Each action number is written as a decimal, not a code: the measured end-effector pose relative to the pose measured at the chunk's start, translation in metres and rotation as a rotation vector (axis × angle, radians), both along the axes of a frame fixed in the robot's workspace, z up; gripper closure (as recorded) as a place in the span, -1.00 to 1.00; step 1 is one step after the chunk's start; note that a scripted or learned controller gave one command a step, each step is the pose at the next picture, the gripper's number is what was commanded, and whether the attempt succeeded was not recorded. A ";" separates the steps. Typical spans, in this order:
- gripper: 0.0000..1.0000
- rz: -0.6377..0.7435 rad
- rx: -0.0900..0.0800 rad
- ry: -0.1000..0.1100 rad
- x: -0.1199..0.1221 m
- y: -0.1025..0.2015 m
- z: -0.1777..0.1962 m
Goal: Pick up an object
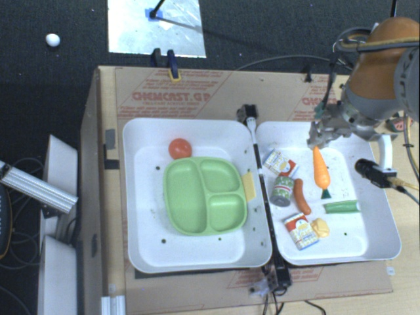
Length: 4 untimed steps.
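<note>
Dark carpet surrounds your bench (170,94), and the work sits in the right bin (377,238). Your gripper (326,135) hangs low over that bin's far part. From this slant you cannot tell whether it is parted or closed, and nothing can be seen held in it. Just below it lies the carrot (320,168), its upper end right at the gripper's tip. Whether the two touch, you cannot say.

By that reading nothing is lifted yet: the approach looks made, while the grasp and the raise are left to do.

Moving outward, the carrot has bare floor on its right side. On its left the sausage (302,197) lies near its lower half. The small can (283,189) and a printed carton (278,161) sit beyond that, close to the wall shared by the bins. A green stick (341,207) lies just beyond the carrot's lower tip. A second carton (300,231) and a yellow piece (321,227) rest touching each other nearer the front.

The far rim is close behind the gripper, so you likely have more room lifting straight up than shifting back. In the left bin (147,176), a green plate (202,195) and a red ball (180,148) sit well apart from all this.
</note>
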<state>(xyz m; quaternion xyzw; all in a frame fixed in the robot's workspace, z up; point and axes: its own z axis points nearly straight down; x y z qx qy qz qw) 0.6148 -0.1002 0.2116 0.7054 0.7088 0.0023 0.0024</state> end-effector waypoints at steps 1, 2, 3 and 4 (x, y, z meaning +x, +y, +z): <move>1.00 0.000 0.001 0.003 0.041 0.068 0.032; 1.00 0.002 0.001 0.001 0.041 0.068 0.042; 1.00 0.005 0.001 -0.002 0.042 0.068 0.053; 1.00 -0.001 0.000 0.003 0.053 0.058 0.055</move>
